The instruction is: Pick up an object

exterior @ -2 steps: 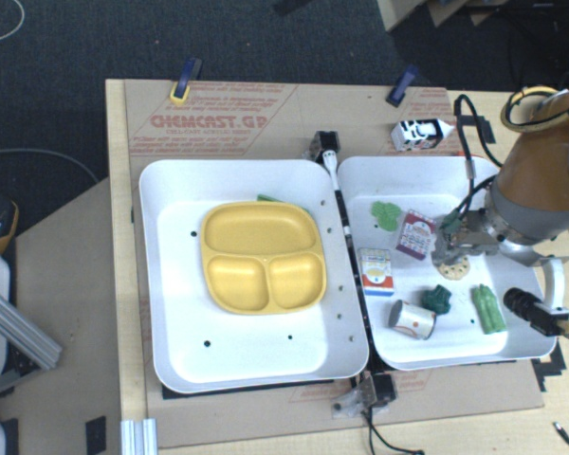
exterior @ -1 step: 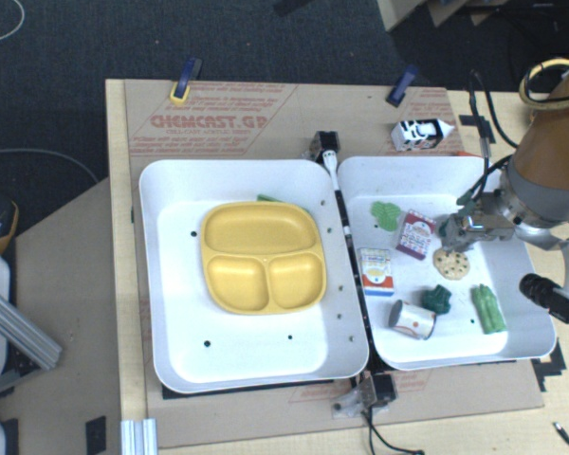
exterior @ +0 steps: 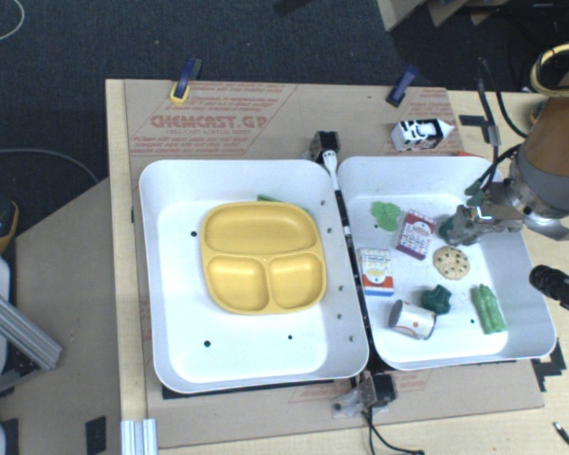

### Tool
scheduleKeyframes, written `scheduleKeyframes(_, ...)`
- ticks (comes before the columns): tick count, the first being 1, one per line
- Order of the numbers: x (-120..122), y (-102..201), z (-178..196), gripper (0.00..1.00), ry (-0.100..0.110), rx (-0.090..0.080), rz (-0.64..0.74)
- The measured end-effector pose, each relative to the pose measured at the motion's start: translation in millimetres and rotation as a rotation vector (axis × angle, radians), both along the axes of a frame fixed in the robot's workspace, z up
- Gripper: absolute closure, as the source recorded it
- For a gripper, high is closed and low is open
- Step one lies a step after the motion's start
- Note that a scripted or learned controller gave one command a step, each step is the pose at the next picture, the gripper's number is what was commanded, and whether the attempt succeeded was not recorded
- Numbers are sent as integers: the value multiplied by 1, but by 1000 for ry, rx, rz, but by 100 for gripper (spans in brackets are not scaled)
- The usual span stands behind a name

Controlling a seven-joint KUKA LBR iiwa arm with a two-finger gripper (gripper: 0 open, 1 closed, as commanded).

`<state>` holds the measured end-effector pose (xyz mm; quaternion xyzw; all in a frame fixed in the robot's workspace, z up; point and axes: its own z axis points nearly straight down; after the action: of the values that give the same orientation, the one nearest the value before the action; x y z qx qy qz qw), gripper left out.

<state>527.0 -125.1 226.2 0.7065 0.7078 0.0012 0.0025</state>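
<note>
Because our gripper (exterior: 458, 227) hangs low by the right bin's (exterior: 522, 341) far right edge, just above the cookie (exterior: 451, 263), we judge that our target; whether the jaws are apart we cannot tell.

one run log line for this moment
arm: over right bin | gripper: above cookie, beside maroon packet | held: nothing seen

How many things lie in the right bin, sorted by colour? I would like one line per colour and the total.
Green: 3, lettuce leaf, dark green piece, cucumber
Red and white: 3, maroon packet, small carton, can
Tan: 1, cookie
Total: 7
</note>
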Motion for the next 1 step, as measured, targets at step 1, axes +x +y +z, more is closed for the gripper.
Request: scheduleKeyframes(1, 27, 44, -9, 100, 1, 1, 4)
